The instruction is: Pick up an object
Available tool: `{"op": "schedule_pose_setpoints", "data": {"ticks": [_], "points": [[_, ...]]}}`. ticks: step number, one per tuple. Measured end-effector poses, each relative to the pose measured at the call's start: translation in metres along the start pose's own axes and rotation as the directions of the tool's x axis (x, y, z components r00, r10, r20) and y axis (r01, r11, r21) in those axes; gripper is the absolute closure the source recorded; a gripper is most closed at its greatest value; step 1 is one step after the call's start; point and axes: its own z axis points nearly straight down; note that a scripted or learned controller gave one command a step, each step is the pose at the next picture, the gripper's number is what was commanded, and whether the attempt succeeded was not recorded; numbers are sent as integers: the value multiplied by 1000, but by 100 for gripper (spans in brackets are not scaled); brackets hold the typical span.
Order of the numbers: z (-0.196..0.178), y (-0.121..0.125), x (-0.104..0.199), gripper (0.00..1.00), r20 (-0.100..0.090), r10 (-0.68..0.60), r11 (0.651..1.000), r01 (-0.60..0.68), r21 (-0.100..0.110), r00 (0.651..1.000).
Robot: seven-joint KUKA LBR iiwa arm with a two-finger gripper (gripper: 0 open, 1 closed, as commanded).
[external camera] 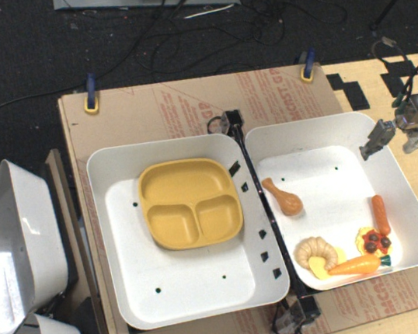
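Altogether two bins (122,215), one plate (191,203), five foods (283,196)

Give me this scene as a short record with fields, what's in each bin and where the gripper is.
left bin: yellow divided plate
right bin: chicken drumstick, sausage, croissant, carrot, small toy with dark berries
cluster: croissant, carrot and berry toy crowd the near right corner
gripper: open, over the right bin's far right rim, holding nothing

Red mirrored print on the cardboard sheet (275,89) under the bins cannot be read.
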Motion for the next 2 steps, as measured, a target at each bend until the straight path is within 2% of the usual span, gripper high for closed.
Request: {"op": "schedule_pose_setpoints", "data": {"ticks": [1, 2], "points": [[-7, 2, 1, 0, 3, -4, 1000, 4, -12, 1000], [41, 7, -7, 0, 2, -2, 1000, 2, -9, 1000]]}}
